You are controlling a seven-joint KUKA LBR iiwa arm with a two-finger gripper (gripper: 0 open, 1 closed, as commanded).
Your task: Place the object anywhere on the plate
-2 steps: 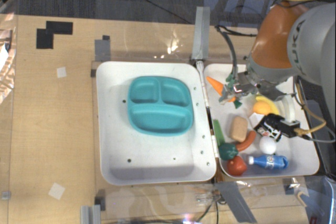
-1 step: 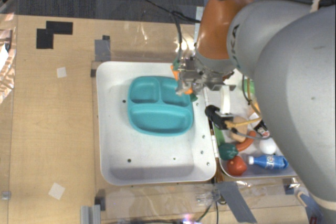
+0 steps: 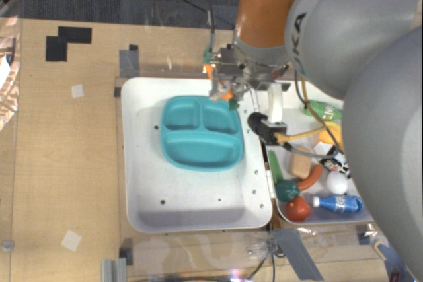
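Observation:
A teal divided plate (image 3: 200, 133) lies in the left white bin (image 3: 142, 162), towards its far side. My gripper (image 3: 225, 93) hangs over the plate's far right corner, pointing down from the orange-banded wrist. A small orange object (image 3: 229, 97) shows at the fingertips, pinched between them just above the plate's rim. The wrist hides most of the fingers.
The right bin (image 3: 281, 211) holds several items: a yellow banana (image 3: 330, 135), a green packet (image 3: 327, 110), a tan block (image 3: 299, 165), a red tomato (image 3: 297, 208), a blue bottle (image 3: 337, 204) and a white ball (image 3: 338, 185). The arm covers that bin's far part.

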